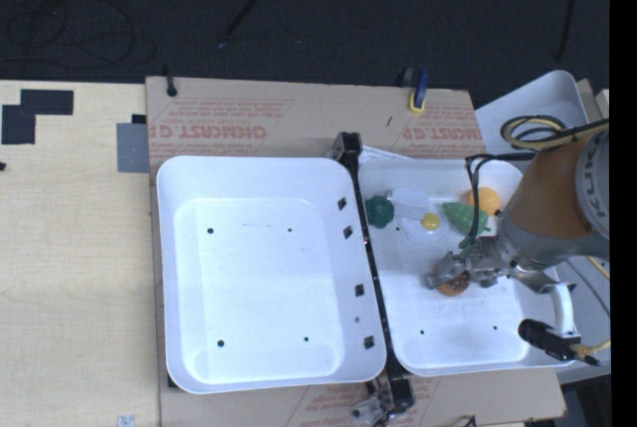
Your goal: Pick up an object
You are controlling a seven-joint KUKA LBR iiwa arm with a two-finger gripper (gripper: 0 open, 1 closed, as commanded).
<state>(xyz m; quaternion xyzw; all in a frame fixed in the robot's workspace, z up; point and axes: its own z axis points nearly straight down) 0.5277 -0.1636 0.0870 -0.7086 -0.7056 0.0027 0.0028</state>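
The right bin (448, 335) holds several small objects. A dark green lump (378, 211) lies near its left wall. A small yellow ball (430, 222) sits a little right of it. A light green piece (462, 214) and an orange ball (483, 200) lie further right, partly behind the arm. My gripper (450, 280) is low in the right bin, and a small brown round object (453, 287) sits right at its tip. Whether that object is between the fingers is hidden.
The left bin (259, 276) stands beside the right one, with a black divider (363, 256) running between them. Both bins rest on a cardboard sheet (249, 121). The arm's orange band (542, 201) hangs over the right bin's far right side.
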